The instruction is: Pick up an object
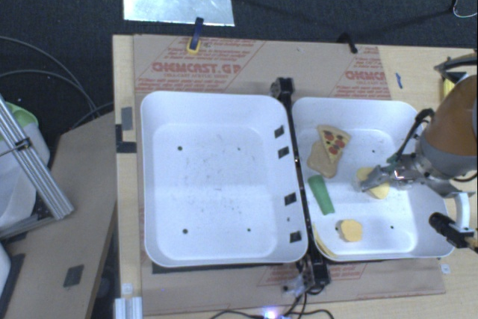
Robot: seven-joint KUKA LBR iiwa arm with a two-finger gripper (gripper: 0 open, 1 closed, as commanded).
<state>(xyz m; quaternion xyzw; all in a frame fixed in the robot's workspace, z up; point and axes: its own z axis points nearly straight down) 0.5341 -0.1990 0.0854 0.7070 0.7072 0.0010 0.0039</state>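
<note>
1. While the tool sits low over a yellow piece in the right bin, I cannot tell its state.
2. Closing off-centre could nudge the piece away.
3. The pizza slice toy and green stick lie left, apart.

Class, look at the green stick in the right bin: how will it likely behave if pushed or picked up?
The green stick looks straight and narrow, so it is probably stiff and light. It lies flat on the smooth right bin floor, so a push would likely slide or spin it. If rounded, it may roll.
</note>
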